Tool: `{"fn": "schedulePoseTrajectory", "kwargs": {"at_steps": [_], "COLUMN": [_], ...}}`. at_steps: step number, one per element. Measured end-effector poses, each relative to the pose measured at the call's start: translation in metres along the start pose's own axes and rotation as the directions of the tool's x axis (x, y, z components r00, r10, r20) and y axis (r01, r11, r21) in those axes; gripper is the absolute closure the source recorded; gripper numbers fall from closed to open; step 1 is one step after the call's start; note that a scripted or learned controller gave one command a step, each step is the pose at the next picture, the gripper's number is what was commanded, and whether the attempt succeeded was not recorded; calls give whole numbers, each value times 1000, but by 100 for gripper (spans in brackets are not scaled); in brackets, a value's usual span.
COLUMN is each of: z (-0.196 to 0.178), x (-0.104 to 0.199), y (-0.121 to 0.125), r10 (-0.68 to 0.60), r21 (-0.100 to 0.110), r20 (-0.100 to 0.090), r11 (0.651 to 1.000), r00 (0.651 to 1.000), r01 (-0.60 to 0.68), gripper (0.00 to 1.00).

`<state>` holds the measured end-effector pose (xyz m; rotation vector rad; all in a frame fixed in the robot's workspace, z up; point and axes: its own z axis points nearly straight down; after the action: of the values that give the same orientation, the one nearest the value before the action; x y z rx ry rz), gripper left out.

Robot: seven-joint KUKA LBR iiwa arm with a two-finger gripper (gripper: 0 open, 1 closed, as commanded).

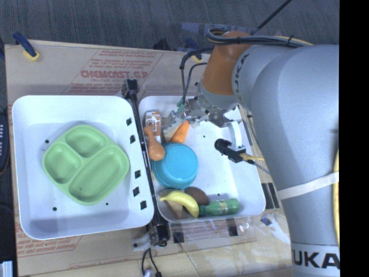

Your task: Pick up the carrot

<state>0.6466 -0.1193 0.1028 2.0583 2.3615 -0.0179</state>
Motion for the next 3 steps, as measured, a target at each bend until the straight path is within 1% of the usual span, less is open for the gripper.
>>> {"fn": "schedulePoseTrajectory", "kwargs": {"at_steps": [1,2,3], "z": [-12,-48,13], "x": [1,-32,-37], "y": [2,6,-45], "r10": [-8,408,243], "r21": [-2,10,12], "r20": [-1,-11,-15], "r11": [1000,913,970], "r00": [1000,913,970], "r01": [8,-408,-242], "gripper": [100,100,100]}}
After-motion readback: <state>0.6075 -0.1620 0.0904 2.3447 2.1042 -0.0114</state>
